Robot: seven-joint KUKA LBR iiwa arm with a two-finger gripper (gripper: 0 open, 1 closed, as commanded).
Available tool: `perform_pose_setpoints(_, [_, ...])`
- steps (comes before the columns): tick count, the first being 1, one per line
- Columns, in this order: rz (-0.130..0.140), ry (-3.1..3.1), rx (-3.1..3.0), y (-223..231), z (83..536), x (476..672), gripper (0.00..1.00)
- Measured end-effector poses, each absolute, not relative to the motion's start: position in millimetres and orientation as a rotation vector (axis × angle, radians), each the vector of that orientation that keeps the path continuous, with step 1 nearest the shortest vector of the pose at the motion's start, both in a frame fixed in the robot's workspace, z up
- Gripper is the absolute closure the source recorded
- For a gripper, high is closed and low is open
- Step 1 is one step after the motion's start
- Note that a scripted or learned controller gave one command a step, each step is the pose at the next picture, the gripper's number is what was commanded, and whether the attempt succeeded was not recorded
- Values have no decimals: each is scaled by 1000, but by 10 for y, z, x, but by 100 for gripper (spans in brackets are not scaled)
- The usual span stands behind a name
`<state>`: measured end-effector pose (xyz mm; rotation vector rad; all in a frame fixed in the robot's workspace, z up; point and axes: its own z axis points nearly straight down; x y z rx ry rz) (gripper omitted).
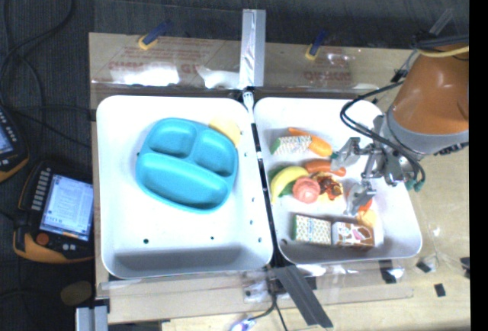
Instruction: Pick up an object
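The right bin (396,238) holds several toy foods: a yellow-green banana (282,178), a red round fruit (306,189), an orange carrot-like piece (320,145), a small pale packet (292,145), and two printed boxes (313,229) (354,234) along the near wall. My gripper (354,172) hangs low over the right half of this bin, just right of a dark red item (330,186). Its two fingers (348,149) are spread apart and it is open, with nothing between them. A small orange piece (369,209) lies by the lower finger.
The left bin (122,245) carries a blue divided plate (187,162) and a yellow piece (226,129) at its back right corner. The arm's orange band (435,93) stands over the right bin's far right corner. A cable (358,112) loops beside the wrist.
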<state>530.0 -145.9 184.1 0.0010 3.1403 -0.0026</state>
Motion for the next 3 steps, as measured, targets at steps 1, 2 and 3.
perform_pose_setpoints(1, [-4,3108,370,-1334,901,5888,0])
perform_pose_setpoints(2, [-2,3020,848,-1151,915,6576,0])
perform_pose_setpoints(3, [-6,3010,841,-1145,1029,6601,100])
